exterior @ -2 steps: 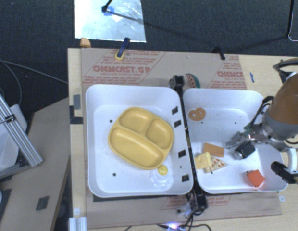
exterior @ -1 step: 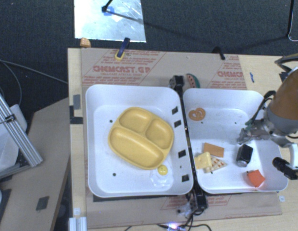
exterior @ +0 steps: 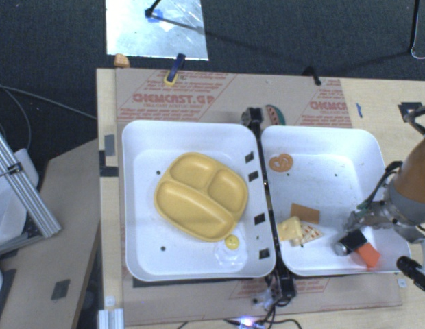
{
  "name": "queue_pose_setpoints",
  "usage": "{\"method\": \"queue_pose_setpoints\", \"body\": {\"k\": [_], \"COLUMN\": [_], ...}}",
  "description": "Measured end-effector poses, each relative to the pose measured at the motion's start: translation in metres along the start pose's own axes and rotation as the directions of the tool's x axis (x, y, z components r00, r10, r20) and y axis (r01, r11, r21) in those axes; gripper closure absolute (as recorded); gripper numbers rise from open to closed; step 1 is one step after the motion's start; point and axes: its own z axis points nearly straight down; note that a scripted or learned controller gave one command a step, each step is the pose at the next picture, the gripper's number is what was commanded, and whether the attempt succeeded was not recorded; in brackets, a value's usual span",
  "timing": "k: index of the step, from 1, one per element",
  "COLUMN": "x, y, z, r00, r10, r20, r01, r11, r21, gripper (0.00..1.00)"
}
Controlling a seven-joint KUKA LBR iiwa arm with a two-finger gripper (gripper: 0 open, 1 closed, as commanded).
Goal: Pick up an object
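**Two bins, one divided plate and a handful of small objects**

Two shallow white bins are seen side by side on the bench. In the left bin one yellow divided plate is laid near the centre, tilted on the diagonal, with three compartments moulded into it. One small yellow round piece is found just off the plate's lower right edge, near the bin's front right corner.

In the right bin five small objects can be counted. One orange pretzel-shaped piece is placed near the back left corner, well apart from the rest. One flat brown block is set toward the front left, and just in front of it one pale yellow wedge is touching one waffle-patterned piece. One object with a black body and an orange end is lying at the front right corner of this bin, close to the rim.

The arm is brought in over the right edge of the right bin. Its gripper is held low above the bin floor, just behind the black and orange object. Whether the fingers are spread or pressed together cannot be told, since they are blurred and partly hidden by the wrist; nothing is visibly pinched between them.

On the bench behind the bins, one blue and yellow tool is lying near the back edge.
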Motion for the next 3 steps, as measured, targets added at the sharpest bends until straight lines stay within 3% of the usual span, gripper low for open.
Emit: {"method": "queue_pose_setpoints", "body": {"k": [1,2,3], "x": [0.042,0.054,-0.003], "y": [0.041,0.037,0.004], "z": [-0.014,0.000,0.000], "r00": [1.000,1.000,1.000], "r10": [-0.011,-0.008,0.002], "r20": [-0.001,-0.001,0.002], "r01": [0.011,0.008,-0.002], "r11": [1.000,1.000,1.000], "r21": [-0.005,-0.001,0.000], "gripper": [1.00,1.00,1.00]}}
